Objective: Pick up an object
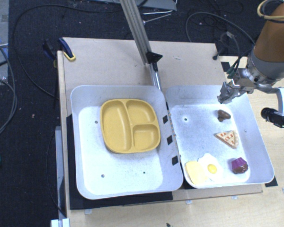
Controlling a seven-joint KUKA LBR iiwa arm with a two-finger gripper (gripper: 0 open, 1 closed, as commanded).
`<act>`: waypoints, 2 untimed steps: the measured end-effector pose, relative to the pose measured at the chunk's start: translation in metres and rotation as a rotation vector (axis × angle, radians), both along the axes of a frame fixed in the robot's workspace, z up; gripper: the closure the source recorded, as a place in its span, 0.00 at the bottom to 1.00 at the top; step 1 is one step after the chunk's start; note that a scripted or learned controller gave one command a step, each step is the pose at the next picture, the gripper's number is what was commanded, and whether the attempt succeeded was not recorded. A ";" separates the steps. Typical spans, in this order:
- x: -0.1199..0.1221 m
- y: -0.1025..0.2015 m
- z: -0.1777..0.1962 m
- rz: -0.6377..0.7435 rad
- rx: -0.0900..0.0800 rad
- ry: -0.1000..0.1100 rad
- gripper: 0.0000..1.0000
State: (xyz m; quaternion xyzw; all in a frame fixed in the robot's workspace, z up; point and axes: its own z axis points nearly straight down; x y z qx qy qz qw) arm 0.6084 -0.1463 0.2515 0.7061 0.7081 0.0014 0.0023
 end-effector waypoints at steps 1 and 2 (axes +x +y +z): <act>-0.007 0.055 0.001 0.005 0.003 0.005 1.00; -0.029 0.112 -0.012 0.004 0.002 0.008 1.00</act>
